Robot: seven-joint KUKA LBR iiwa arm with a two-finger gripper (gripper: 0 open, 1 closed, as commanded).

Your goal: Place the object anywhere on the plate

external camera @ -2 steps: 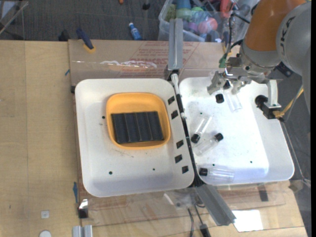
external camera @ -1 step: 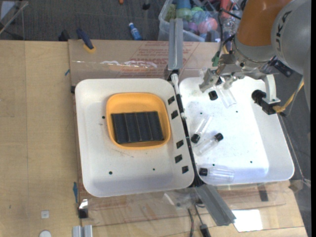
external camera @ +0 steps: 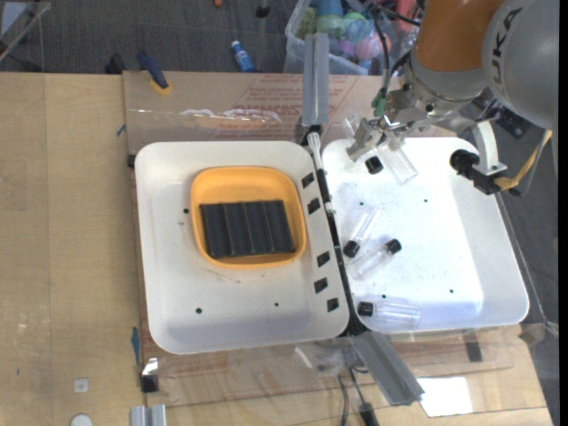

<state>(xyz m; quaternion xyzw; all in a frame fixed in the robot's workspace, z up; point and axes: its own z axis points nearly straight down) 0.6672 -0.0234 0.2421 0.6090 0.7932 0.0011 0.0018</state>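
In the left bin (external camera: 169,313) an orange plate (external camera: 248,214) sits a little above the middle, squarish with rounded corners; a dark ribbed rectangular block (external camera: 246,228) lies flat on it, covering most of its floor; a row of small black clips (external camera: 319,235) runs down the divider (external camera: 330,238) where the two bins meet; the right bin (external camera: 461,264) holds several clear vials with black caps (all lying on their sides); one vial (external camera: 363,232) lies slantwise just right of the divider, another (external camera: 380,254) lies just below it, and a third (external camera: 389,309) rests near the bin's front edge; at the back of this bin the gripper (external camera: 377,142) hangs at the bin's upper left corner, and a capped vial (external camera: 390,164) lies right under it, perhaps touching the tips; whether the fingers are spread or closed cannot be told, since glare and clear plastic blur them; above it rises the grey arm (external camera: 524,34) with its orange band (external camera: 457,20).
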